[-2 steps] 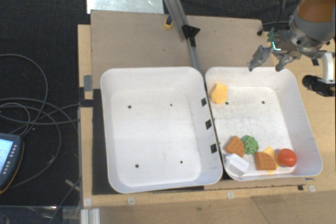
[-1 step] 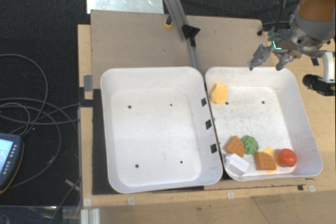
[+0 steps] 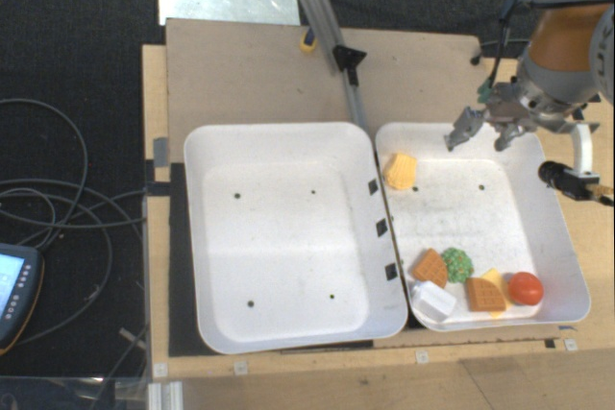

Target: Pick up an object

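Observation:
My gripper [image 3: 483, 136] hangs over the far edge of the right bin [image 3: 550, 235], its two grey fingers spread open with nothing between them. A yellow chunk [image 3: 401, 172] lies in that bin's far left corner, below and left of the gripper. Along the bin's near side sit an orange wedge [image 3: 430, 267], a green broccoli piece [image 3: 456, 263], a white block [image 3: 433, 301], an orange waffle-like piece [image 3: 485, 294] with a small yellow wedge [image 3: 493, 277] behind it, and a red tomato [image 3: 525, 288].
The left bin [image 3: 207, 206] lies beside the right one, joined by black clips along the shared edge. A grey pole [image 3: 317, 5] slants across the back of the bench. Cables and a handheld pendant [image 3: 14, 288] lie on the floor at left.

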